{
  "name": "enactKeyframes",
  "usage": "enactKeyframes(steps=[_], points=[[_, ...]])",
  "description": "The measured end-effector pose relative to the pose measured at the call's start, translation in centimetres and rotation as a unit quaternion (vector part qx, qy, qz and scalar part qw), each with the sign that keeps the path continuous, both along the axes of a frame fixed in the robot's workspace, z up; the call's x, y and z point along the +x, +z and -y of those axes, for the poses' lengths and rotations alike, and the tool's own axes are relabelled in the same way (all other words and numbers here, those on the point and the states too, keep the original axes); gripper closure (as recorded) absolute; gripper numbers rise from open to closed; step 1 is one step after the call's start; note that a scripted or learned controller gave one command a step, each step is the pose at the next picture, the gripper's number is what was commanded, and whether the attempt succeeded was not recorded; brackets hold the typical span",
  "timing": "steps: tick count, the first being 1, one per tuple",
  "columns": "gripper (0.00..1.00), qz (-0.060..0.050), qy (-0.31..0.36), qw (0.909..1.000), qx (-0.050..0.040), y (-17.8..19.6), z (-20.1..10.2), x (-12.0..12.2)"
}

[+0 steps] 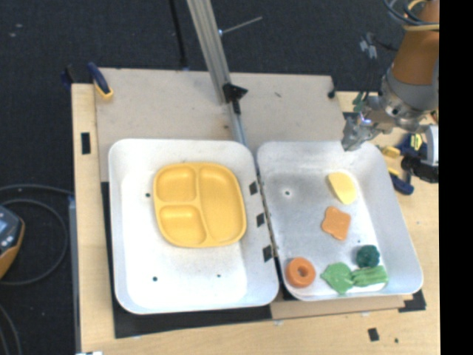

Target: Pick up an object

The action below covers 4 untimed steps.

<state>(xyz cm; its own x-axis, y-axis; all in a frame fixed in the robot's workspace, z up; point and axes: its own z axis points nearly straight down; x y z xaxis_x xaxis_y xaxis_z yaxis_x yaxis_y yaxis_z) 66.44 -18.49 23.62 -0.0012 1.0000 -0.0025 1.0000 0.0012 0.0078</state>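
Note:
The right bin (295,168) holds several small items. A pale yellow piece (342,187) lies near its far right, with an orange wedge (336,222) just below it. Along the front edge sit an orange ring (301,272), a light green piece (353,277) and a dark green round item (367,256). My gripper (355,134) hangs over the bin's far right rim, above and slightly right of the pale yellow piece, apart from it. Nothing shows between its fingers.
The left bin (133,272) bears a yellow divided plate (199,204). A slanted metal pole (214,50) rises behind the bins, ending at a black clamp (234,93). Blue and yellow clamps (403,170) sit at the bench's right edge.

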Motion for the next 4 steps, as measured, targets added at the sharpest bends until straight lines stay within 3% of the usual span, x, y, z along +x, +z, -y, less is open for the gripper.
enactKeyframes(steps=[1, 3, 4], points=[[1.00, 0.000, 0.001, 1.0000, 0.0000, 4.2, 0.2, 0.1], [1.00, -0.004, 0.002, 1.0000, 0.0008, 1.6, -8.9, -2.5], [1.00, -0.004, 0.003, 1.0000, 0.0017, 2.1, -14.6, -3.9]])
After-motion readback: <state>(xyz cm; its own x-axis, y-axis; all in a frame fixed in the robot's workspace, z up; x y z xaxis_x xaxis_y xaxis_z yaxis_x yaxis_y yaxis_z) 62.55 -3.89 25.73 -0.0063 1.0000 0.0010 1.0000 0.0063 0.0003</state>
